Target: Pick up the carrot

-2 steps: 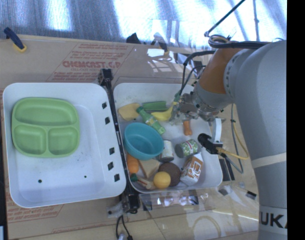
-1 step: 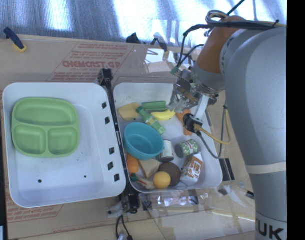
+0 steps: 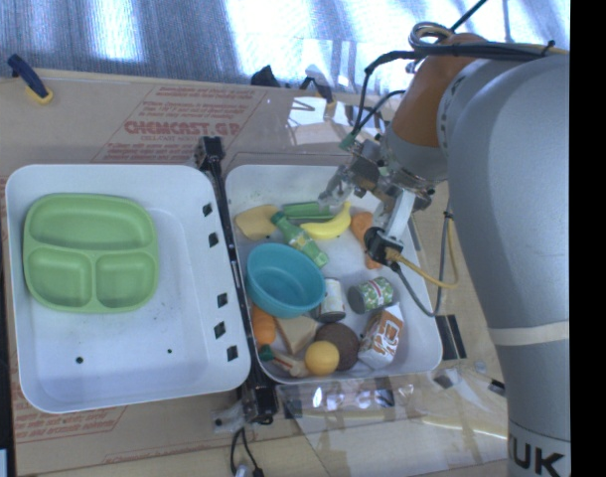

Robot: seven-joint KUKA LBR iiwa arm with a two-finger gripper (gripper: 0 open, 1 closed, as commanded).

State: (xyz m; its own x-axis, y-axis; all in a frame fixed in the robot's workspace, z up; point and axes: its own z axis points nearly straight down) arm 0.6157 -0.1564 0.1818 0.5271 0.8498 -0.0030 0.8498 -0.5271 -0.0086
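Carrot [image 3: 361, 227] lies in the right bin [image 3: 422, 341] beside the banana [image 3: 328, 228] (jaws' state: cannot tell).

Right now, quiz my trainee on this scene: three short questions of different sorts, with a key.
1. True or false: the green tray lies in the right bin.
2. Multiple choice: which thing lies closest to the gripper? A) the blue bowl B) the banana C) the orange ball
3. Fill in: the carrot lies in the ____ bin, just right of the banana.

Key:
1. False; it lies in the left bin.
2. B
3. right
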